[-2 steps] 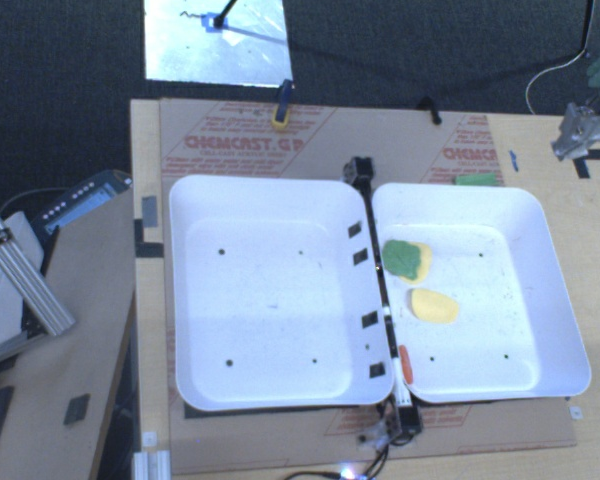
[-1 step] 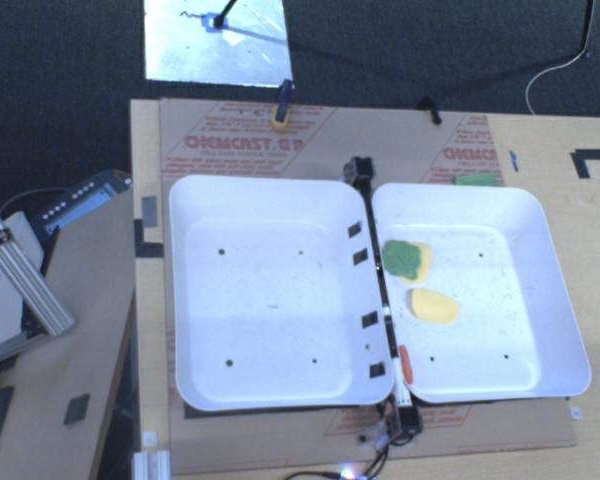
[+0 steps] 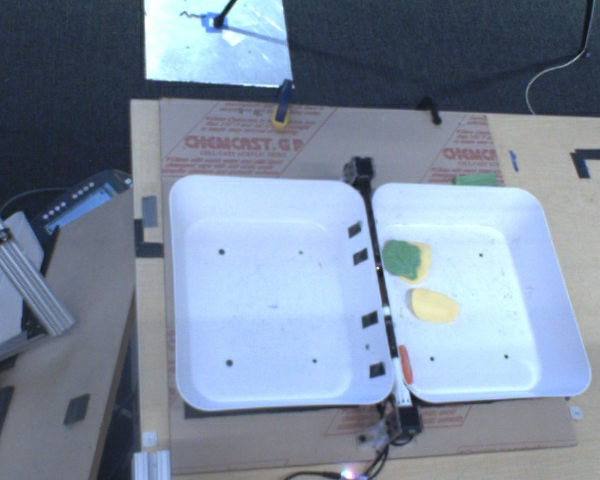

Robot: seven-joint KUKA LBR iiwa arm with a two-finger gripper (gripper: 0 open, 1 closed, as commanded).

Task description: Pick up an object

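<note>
We see two white bins side by side on a brown board (image 3: pixel 240 140) with red letters on it. The left bin (image 3: pixel 270 298) has small dark dots on its floor. The right bin (image 3: pixel 500 268) holds the things that could be picked up.

A green lump (image 3: pixel 401 258) lies in the left part of the right bin, close to the wall that the two bins share. It sits on top of a pale yellow bit that peeks out on its right side. Just near of it lies a yellow lump (image 3: pixel 434 306), flat and round. The two lumps are close, but we cannot tell if they touch. A small red thing (image 3: pixel 406 364) lies in the near left corner of the right bin, right by the wall. It is too small for us to say what it is.

A row of small black clips (image 3: pixel 360 257) runs along the line where the two bins meet.

On the board, just past the far wall of the right bin, there is a little green patch (image 3: pixel 477 179). At the far edge of the board there is a yellow and blue peg (image 3: pixel 281 108). Beyond that, a shiny metal sheet (image 3: pixel 217 28) lies on the dark floor. A thin white cord (image 3: pixel 560 63) curls on the floor at the far right. On the left we see a grey box with buttons (image 3: pixel 80 200) and a silver rail (image 3: pixel 20 278).
</note>
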